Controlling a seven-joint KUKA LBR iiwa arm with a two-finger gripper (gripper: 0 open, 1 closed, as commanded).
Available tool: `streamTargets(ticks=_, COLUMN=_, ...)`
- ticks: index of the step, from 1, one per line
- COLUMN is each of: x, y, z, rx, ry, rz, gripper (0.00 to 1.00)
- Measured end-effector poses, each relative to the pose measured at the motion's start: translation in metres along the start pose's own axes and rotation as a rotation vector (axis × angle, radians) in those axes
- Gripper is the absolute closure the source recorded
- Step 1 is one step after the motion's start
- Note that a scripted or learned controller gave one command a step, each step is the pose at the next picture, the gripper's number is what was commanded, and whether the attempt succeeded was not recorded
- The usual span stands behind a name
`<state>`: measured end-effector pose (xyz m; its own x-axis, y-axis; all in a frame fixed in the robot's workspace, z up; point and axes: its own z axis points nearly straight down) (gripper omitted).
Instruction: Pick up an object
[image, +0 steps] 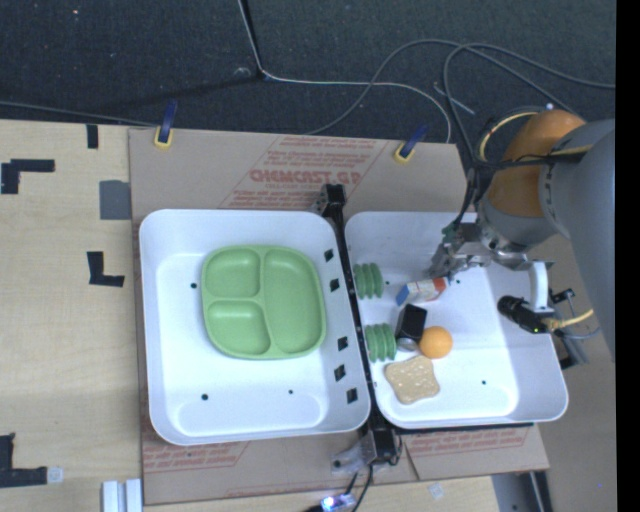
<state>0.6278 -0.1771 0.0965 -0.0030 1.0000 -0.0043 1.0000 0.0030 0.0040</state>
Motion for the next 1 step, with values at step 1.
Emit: streamTargets(ticks=1, x=0.0100, y=0.0053, z=-0.0538, rx=0.001, ry=0.004, rz=0.001, gripper=1.00)
